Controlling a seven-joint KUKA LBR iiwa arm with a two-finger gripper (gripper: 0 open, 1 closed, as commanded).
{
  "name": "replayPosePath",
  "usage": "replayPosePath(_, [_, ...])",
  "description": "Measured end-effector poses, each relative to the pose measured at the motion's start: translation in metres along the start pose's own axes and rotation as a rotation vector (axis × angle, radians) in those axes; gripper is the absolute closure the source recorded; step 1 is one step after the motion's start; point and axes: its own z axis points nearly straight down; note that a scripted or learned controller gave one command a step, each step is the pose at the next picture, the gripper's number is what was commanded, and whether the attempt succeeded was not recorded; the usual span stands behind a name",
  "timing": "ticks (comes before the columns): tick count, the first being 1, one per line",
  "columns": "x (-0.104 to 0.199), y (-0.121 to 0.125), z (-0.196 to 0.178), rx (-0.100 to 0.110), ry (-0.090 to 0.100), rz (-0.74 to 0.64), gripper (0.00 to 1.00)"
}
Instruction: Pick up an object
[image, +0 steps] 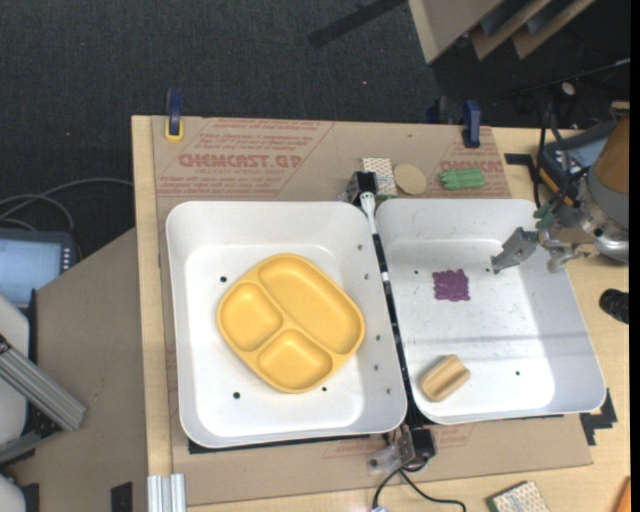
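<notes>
Left bin (190, 300): yellow tray (290, 322). Right bin (560, 370): purple cluster (451, 286), bread roll (445, 378). Tool (520, 250) state unclear.

Grey metal arm (600, 215), slim grey fingers (512, 250), black cables

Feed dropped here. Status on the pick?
Gripper over right bin, nothing between fingers. Purple piece and tan block lie loose. Path clear.

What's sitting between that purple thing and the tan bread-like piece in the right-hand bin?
Nothing: in the camera view, only bare white bin floor separates the purple object from the tan piece.
</notes>
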Motion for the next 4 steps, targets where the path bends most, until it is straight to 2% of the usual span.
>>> replayPosePath(1, [0.007, 0.016, 0.136, 0.002, 0.002, -0.002, 0.0])
replayPosePath(2, [0.042, 0.068, 0.131, -0.006, -0.001, -0.003, 0.0])
replayPosePath(3, [0.042, 0.066, 0.121, -0.005, -0.001, -0.002, 1.0])
replayPosePath(4, [0.042, 0.066, 0.121, -0.004, -0.001, -0.002, 0.0])
